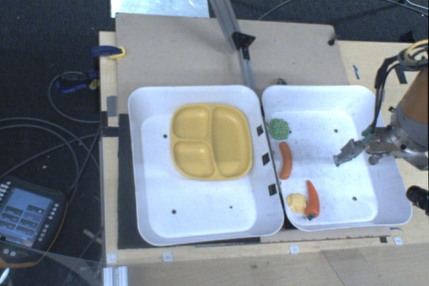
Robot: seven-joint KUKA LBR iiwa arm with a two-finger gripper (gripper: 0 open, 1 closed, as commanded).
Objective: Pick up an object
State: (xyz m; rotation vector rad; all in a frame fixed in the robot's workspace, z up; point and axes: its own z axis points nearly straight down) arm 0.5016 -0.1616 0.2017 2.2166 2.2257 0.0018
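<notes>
gripper [346, 156] over right bin [375, 211] | grip state: cannot tell | carrot [312, 198] beside sausage [285, 161], apart from gripper

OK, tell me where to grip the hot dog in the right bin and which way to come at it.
Grip the hot dog across its middle, coming straight down from above. It lies flat on the right bin floor, long axis running near to far, so the fingers should probably close across its narrow width. The broccoli sits close to its far end, so mid-length looks safest. The gripper hovers to its right.
</notes>
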